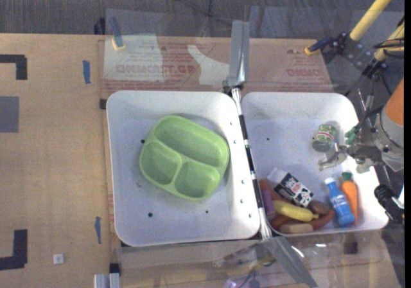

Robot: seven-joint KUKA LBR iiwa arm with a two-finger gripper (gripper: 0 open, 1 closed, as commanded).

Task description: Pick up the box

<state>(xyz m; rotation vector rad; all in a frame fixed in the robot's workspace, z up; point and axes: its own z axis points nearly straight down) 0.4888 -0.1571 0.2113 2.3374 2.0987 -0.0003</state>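
The box (pixel 293 188) is a small black-and-white carton lying tilted in the right bin (pixel 282 119), near the bin's front left among toy foods. My gripper (pixel 343 163) hangs over the right side of that bin, to the right of the box and apart from it. It is open with nothing between its fingers. It sits just above the blue bottle (pixel 338 202) and the carrot (pixel 350 193).
A banana (pixel 295 211) and sausages (pixel 302 224) crowd the box's front side. A green-and-white round item (pixel 325 134) lies left of the gripper. A green divided plate (pixel 184 158) fills the left bin (pixel 122 171). A metal divider (pixel 247 164) separates the bins.
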